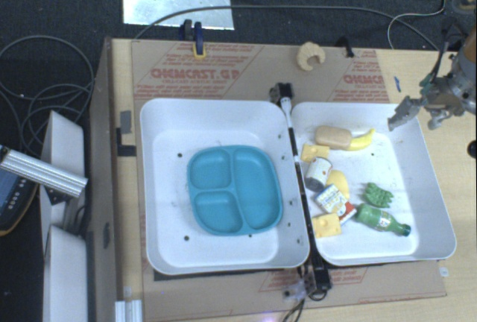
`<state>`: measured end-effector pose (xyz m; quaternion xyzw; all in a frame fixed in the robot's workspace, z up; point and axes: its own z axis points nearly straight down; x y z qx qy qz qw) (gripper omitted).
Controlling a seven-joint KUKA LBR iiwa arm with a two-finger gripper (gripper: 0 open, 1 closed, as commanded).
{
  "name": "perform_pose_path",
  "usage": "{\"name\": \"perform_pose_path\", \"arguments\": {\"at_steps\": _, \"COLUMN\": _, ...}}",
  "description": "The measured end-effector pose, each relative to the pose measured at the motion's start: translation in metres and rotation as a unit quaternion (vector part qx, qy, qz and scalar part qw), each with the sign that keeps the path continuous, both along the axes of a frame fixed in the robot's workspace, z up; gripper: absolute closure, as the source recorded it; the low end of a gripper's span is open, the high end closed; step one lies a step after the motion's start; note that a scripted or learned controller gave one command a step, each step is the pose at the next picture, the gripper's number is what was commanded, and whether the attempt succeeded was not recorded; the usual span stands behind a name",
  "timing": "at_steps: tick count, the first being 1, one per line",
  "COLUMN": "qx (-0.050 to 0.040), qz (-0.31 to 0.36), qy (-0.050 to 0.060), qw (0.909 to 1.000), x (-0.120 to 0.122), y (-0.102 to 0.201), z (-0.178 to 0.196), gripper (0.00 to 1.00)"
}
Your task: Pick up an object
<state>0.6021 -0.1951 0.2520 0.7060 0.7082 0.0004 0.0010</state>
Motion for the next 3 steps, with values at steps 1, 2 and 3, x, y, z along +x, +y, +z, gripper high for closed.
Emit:
{"name": "perform_pose_path", "arguments": {"at_steps": 1, "qx": 0.0016, "qz": 0.001, "qy": 0.003, "qw": 1.0, "x": 0.022, "y": 0.084, "z": -0.142, "gripper": 0.0}}
{"name": "perform_pose_path", "arguments": {"at_steps": 2, "qx": -0.0003, "qz": 0.001, "qy": -0.001, "qw": 1.0, "x": 0.067, "y": 0.048, "z": -0.167, "gripper": 0.0}}
{"name": "perform_pose_path", "arguments": {"at_steps": 3, "qx": -0.0025, "qz": -0.002, "qy": -0.001, "qw": 1.0, "x": 0.027, "y": 0.077, "z": -0.166, "gripper": 0.0}}
